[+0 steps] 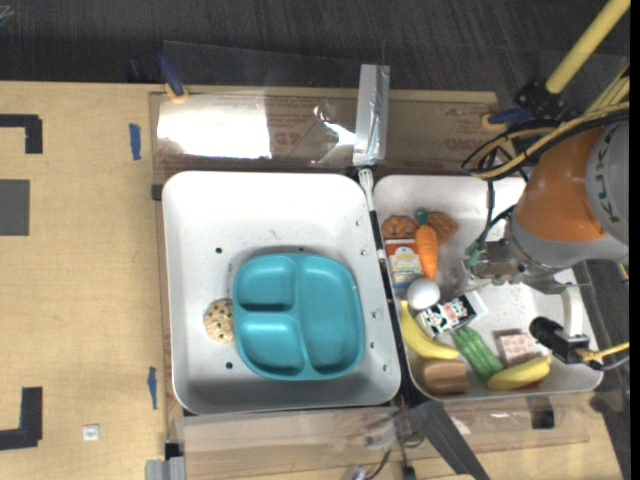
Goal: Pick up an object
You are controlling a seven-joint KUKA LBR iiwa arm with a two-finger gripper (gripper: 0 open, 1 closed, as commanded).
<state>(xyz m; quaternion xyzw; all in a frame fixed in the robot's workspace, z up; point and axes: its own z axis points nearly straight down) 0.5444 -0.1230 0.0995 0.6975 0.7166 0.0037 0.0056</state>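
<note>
Right bin (440,190) holds the pile; everything below is placed relative to the carrot (427,251), which lies lengthwise near the bin's left wall. Gripper (487,261) sits just right of the carrot, low over bare bin floor, wrist and orange band behind it to the right. Can't tell how wide the pincer is or whether anything is in it: too small and dark, nothing visibly in it.

Below the carrot: white egg (424,294), then a black-and-white carton (447,314), then a banana (426,339) curving along the left wall. Further down-right, a green cucumber (477,353), a pink block (517,345), a second banana (519,373), a brown bun-like piece (445,376). Left of the carrot, touching, a small orange-white box (404,262).

Handling guess: these look like light plastic toy foods, stiff, a bit slick. Carrot is the nearest pick; take it across the middle, where it's thick enough not to squirt out. Egg is round and smooth, likely to roll away. Carton is flat, poor purchase.

Room: open floor right of the carrot, where the gripper is, so approach is free there. Carrot's left side is crowded by the box and the bin wall; fingers could snag. Bottom of the bin is packed tight. Left bin (200,218) has a teal tray (298,313) and a cookie (219,320) at the tray's left edge, well apart from the carrot.
</note>
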